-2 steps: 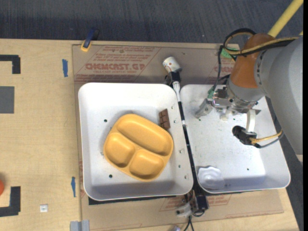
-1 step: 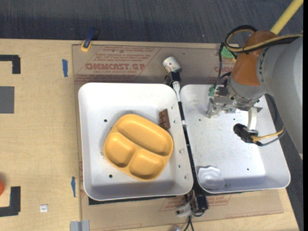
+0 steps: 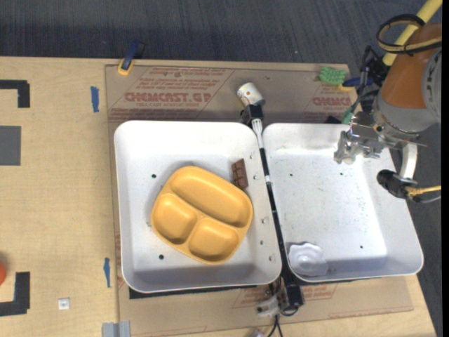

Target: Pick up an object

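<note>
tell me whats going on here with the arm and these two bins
A grey robot arm with an orange band reaches in from the right, its hand over the far right part of the right bin. Nothing can be seen between its fingers. The left bin holds a yellow divided tray with a small brown piece at its far edge. A small clear-white object lies in the right bin's near left corner. No pick has been made yet.

yellow tray (image 3: 202, 214) in left bin (image 3: 133, 188) | tool (image 3: 349, 148) over right bin (image 3: 400, 251)
</note>
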`<act>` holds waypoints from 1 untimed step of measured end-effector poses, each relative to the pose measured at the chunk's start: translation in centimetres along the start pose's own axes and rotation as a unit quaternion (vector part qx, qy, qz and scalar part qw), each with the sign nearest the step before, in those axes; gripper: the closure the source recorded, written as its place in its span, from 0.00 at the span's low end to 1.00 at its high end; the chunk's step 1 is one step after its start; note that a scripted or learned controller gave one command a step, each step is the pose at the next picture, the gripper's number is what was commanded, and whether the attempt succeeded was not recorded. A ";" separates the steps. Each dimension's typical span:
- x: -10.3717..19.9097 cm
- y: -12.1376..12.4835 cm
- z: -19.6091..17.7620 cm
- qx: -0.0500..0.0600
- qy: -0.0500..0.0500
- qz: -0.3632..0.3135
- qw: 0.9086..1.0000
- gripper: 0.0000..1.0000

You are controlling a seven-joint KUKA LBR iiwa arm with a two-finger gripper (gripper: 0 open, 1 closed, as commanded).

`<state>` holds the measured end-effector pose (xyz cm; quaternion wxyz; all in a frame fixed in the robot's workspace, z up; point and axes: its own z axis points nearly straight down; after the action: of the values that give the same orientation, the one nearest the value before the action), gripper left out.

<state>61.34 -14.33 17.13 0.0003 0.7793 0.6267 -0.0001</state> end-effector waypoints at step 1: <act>-5.8 4.6 -2.4 -0.001 0.000 -0.040 0.999 1.00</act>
<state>64.54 -21.02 19.51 0.0009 0.7535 0.6574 0.0001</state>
